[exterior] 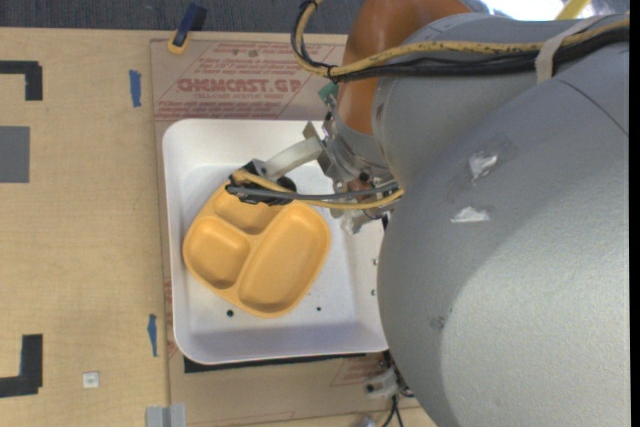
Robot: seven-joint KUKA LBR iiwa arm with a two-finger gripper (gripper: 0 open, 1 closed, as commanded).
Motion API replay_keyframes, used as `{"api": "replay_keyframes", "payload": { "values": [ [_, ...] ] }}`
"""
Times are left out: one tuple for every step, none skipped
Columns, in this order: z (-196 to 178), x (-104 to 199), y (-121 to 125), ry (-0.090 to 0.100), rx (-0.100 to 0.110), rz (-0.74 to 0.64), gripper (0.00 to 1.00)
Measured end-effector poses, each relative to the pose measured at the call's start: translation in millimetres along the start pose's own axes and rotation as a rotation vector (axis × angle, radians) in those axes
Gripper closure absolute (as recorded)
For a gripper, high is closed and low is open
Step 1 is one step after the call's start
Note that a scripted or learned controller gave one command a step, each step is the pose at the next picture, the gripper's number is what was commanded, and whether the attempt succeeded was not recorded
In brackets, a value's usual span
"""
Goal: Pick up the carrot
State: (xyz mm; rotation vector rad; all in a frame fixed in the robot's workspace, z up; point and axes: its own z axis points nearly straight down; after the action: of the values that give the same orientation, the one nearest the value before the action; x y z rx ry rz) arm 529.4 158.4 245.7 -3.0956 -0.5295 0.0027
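The grey arm with its orange band (395,35) reaches in from the right and covers the right side of the white bin (200,150). My gripper (354,203) hangs low over the bin's right part, at the right edge of a yellow divided plate (258,250). The arm's bulk hides the gripper's tips and whatever lies beneath them. The plate's three compartments hold nothing that I can see.
The bin sits on a brown cardboard sheet (230,80) with red lettering. Blue tape pieces (135,87) mark the bench to the left. Bare white floor (335,310) lies in front of the plate.
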Motion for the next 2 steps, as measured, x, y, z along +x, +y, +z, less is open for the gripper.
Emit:
{"api": "replay_keyframes", "payload": {
  "values": [
    [-26.2, -35.5, -4.7, 0.001, -0.001, 0.09, 1.0],
    [23.8, -25.5, -78.9, 0.001, -0.001, 0.108, 1.0]
  ]
}}
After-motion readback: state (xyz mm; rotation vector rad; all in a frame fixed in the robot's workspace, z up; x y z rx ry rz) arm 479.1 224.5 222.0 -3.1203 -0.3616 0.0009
